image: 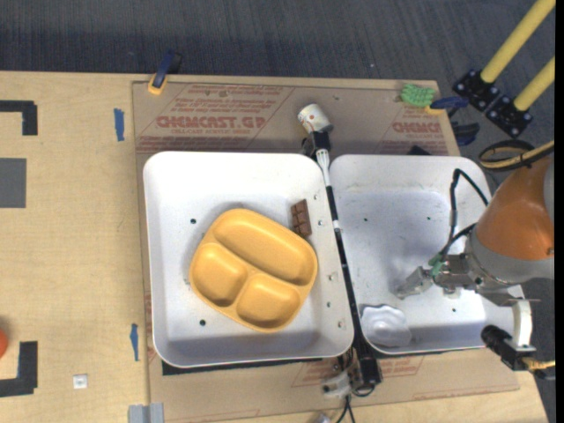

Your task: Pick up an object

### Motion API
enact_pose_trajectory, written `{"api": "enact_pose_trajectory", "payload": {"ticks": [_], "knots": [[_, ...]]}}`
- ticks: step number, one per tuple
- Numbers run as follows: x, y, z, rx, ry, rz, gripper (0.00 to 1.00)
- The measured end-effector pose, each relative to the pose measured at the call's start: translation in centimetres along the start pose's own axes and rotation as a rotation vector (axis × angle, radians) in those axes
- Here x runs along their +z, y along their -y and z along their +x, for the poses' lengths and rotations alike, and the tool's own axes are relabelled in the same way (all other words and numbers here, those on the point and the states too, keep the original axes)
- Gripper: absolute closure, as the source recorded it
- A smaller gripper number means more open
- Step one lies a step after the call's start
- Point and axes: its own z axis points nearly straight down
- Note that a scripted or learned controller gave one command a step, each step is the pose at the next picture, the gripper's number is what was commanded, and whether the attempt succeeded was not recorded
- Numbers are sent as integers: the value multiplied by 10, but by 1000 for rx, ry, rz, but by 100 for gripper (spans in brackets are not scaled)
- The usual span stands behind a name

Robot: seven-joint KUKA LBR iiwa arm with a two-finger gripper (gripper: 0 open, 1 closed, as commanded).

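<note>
A yellow divided tray point(254, 268) lies tilted in the left bin point(167, 236). A small brown block point(300, 218) rests by that bin's right wall. In the right bin point(397, 192), a white crumpled object point(385, 324) sits in the front left corner. My gripper point(412, 282) hangs low over the right bin's floor, pointing left, just above and right of the white object. The arm's orange band point(522, 223) is at the right edge.
A divider rail point(335, 236) runs between the two bins. A white and orange knob point(311, 116) sits behind the bins. A green clamp point(418, 95) and a blue clip point(164, 70) hold the cardboard. Yellow poles point(527, 25) stand at the top right.
</note>
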Motion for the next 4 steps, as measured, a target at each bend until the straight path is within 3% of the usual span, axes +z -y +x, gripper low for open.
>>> {"api": "enact_pose_trajectory", "payload": {"ticks": [1,2,3,4], "knots": [[0,-85,-34,48,-5,-1,0],[-1,-135,-31,94,-6,-2,0],[0,-150,1,5,2,-2,0],[-11,-151,2,3,3,-5,100]]}}
